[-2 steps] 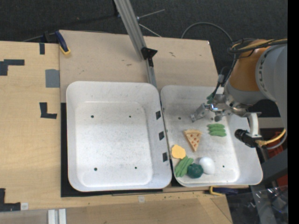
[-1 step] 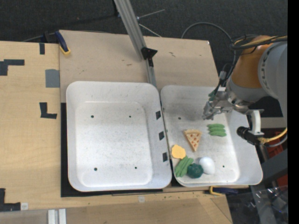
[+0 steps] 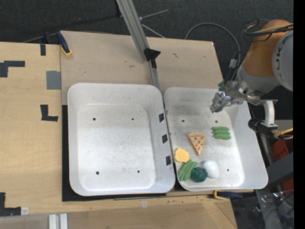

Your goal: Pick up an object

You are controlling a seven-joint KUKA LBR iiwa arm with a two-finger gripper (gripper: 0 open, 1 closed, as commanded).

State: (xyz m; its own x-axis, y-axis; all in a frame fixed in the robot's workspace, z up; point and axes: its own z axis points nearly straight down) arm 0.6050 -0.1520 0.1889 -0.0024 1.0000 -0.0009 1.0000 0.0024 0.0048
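One pizza slice near, below claw.

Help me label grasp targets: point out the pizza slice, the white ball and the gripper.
pizza slice (image 3: 196, 142): camera view, middle of its topped face.
white ball (image 3: 211, 168): camera view, centre of its top.
gripper (image 3: 217, 104): camera view, at its fingertips, above the right bin.

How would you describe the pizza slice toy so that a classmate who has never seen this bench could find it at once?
Start at the right-hand white bin, the one below the pincer. Near its middle lies the pizza slice, a small tan triangle pointing toward the near edge. It is the one three-cornered piece with reddish spots; the green pods to its right and the yellow piece to its lower left are rounded and plain.
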